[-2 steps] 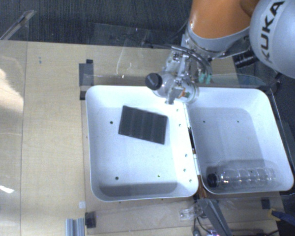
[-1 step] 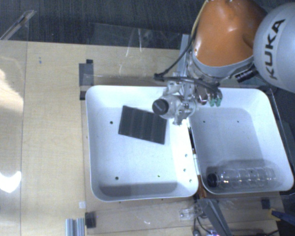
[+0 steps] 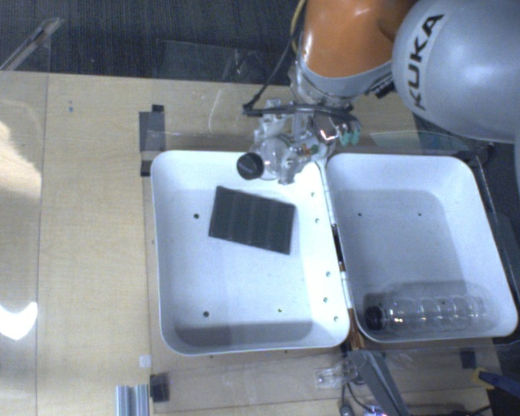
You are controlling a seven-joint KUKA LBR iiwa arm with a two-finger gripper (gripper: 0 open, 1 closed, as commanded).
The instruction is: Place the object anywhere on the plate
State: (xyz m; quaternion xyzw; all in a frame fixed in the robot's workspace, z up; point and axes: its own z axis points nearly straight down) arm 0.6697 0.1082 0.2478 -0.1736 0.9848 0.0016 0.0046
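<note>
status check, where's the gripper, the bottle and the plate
Gripper over left bin's far right corner. Clear bottle lying in right bin, near edge. Dark plate flat in left bin, nothing on it.

Hand [image 3: 282, 159] above dark plate [image 3: 252, 219]; bottle [image 3: 425, 312] apart.

We see the bench [image 3: 78, 258] under bright, even light from above, with white glare patches blown out along its left edge and a curved reflection low on the left. The left bin [image 3: 243, 319] and right bin [image 3: 416, 198] read almost overexposed, and a soft grey shadow lies along each one's near wall. The orange band [image 3: 347, 20] carries a broad, pale sheen. The floor beyond the bench stays dark. Detail is soft throughout: edges look slightly smeared, and the clear bottle [image 3: 425, 312] nearly melts into the shaded white.
</note>
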